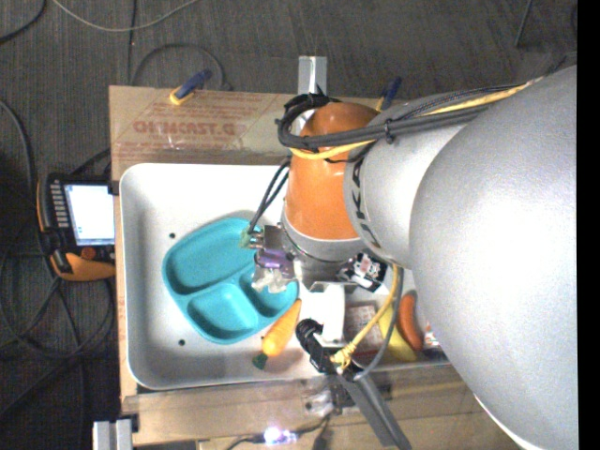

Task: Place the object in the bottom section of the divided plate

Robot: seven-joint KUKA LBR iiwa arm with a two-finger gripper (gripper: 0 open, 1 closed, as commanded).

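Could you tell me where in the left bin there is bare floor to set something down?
The left bin has bare floor along its far side above the blue divided plate, down its left side, and at the near-left corner. It is crowded at the right, where the arm hangs over the plate's edge beside the orange carrot.

you see the divided plate [217, 279], turquoise plastic with raised ribs parting it into sections, lying flat in the left white bin, its right edge hidden under the arm. you see the object, an orange carrot-shaped piece [278, 335] with a green tip, lying tilted just beside the plate's lower right rim, outside every section.
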